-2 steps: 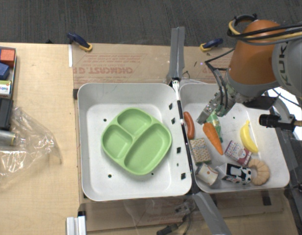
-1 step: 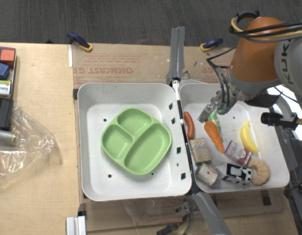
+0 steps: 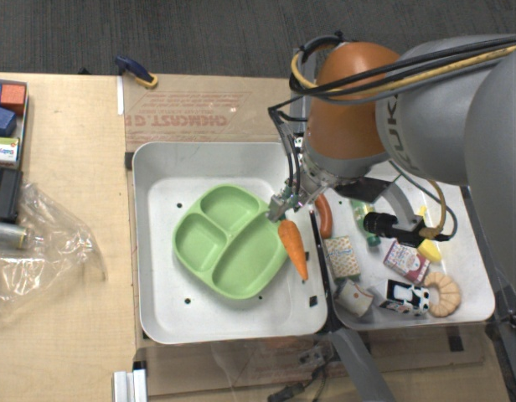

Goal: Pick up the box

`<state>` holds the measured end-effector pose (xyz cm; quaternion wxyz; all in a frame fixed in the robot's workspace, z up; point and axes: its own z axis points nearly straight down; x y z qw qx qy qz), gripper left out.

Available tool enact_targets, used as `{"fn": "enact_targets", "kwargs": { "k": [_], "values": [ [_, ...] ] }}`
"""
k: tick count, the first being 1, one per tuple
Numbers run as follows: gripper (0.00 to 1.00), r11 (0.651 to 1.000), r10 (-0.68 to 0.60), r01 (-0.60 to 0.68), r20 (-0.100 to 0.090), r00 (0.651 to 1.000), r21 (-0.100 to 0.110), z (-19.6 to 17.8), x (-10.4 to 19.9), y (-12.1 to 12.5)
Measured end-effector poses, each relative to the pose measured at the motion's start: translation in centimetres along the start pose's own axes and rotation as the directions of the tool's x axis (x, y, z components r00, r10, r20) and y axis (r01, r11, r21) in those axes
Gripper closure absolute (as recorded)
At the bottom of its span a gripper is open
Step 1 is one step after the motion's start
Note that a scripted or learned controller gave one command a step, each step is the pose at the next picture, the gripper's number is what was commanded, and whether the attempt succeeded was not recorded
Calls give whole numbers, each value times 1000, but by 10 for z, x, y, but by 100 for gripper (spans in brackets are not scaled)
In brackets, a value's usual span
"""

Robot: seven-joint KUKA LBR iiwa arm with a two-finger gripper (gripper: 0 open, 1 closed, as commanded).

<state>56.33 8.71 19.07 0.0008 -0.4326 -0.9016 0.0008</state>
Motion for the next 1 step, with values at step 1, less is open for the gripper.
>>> {"fn": "enact_targets", "kwargs": {
  "k": [1],
  "values": [
    [100, 915, -402, 402, 2, 915, -1, -29, 125, 30]
  ]
}}
